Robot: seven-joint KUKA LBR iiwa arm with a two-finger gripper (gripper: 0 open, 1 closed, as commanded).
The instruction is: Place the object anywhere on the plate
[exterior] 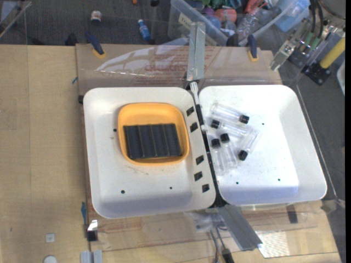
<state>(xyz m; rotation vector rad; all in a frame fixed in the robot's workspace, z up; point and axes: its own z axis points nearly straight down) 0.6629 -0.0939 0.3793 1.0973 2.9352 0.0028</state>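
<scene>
Orange plate [125, 115]: it lies in the left bin, near the middle, a little toward the far side
Black ribbed block [153, 141]: flat on the plate, it covers most of the plate's bottom
Left bin [104, 185]: white and shallow, touching the right bin along the middle seam
Right bin [285, 163]: white, it holds the vials
Clear vials [230, 115]: several with black caps, a loose heap in the left part of the right bin, some crossing each other
Hand [313, 48]: at the upper right corner, beyond the right bin; wide or narrow, I cannot tell
Tabletop [38, 147]: pale wood under both bins
</scene>
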